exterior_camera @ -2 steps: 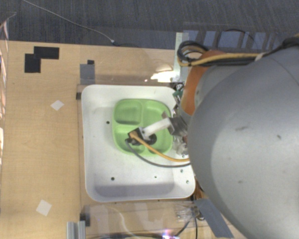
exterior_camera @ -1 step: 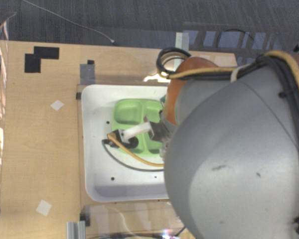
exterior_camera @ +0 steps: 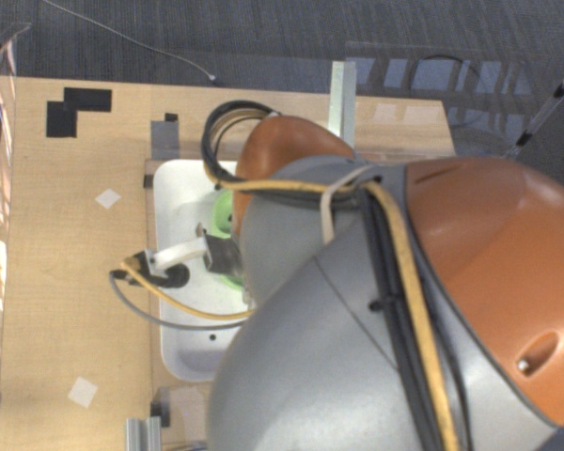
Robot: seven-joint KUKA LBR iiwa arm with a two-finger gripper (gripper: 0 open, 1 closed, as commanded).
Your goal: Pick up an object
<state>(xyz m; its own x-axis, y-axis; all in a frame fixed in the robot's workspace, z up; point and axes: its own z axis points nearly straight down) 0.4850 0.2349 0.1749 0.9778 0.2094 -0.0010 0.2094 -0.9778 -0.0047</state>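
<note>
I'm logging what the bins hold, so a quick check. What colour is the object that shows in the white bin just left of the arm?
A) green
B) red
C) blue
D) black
A: a bright green object peeks out in the white bin, right at the edge of the grey arm, which covers the rest of it.

Arm (exterior_camera: 376, 308) over most of bin (exterior_camera: 174, 191)

You'll find no readable text, label, brand or number anywhere. Nearest to a sign: black block marks (exterior_camera: 77, 109) printed on the bench (exterior_camera: 66, 252) at upper left, plain shapes, no characters. The arm (exterior_camera: 404, 327) casing carries no legible marking.
</note>
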